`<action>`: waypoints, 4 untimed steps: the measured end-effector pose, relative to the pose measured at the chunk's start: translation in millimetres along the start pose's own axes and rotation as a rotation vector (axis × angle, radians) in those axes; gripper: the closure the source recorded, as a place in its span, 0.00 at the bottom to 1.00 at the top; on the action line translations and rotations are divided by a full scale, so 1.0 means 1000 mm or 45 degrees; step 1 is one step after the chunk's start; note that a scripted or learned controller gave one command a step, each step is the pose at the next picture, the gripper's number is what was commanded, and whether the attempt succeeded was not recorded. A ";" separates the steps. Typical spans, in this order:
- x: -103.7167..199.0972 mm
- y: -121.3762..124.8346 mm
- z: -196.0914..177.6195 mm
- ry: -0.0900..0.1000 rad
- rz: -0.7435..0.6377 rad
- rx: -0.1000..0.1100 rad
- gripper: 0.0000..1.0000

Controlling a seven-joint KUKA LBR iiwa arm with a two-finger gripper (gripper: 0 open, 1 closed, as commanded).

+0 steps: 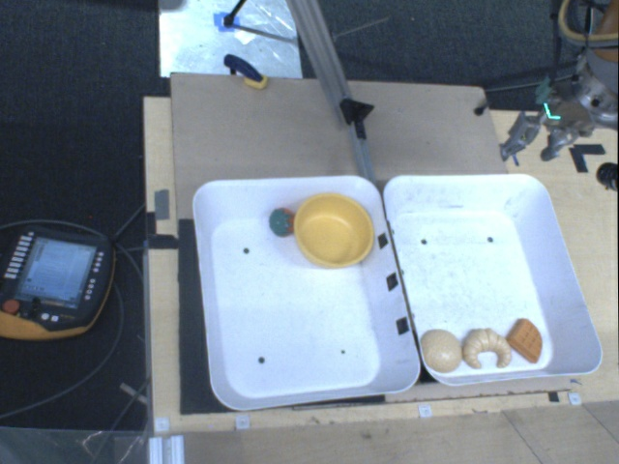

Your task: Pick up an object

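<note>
No legible text, seemingly.

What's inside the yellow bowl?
The yellow bowl in the left bin looks bare inside; its plain yellow bottom shows. A small teal ball sits touching its outer left side. Whatever is under the bowl is covered.

Gripper [538, 144] at the view's upper right edge, fingers spread apart and pointing down, nothing between them
</note>
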State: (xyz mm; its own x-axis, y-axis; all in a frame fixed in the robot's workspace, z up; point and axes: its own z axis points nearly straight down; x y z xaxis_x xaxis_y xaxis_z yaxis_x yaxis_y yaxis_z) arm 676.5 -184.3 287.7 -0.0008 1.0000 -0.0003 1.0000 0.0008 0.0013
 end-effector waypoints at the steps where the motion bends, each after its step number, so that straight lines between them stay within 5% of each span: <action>1: 0.000 0.000 0.000 0.000 0.000 0.000 0.00; 4: 0.008 -0.011 0.137 0.001 0.000 0.006 0.00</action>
State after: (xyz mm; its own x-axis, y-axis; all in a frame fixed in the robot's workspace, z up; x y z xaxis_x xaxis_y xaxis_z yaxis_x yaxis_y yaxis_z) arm 665.2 -176.4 150.6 -0.0005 1.0000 0.0008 1.0000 0.0005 -0.0033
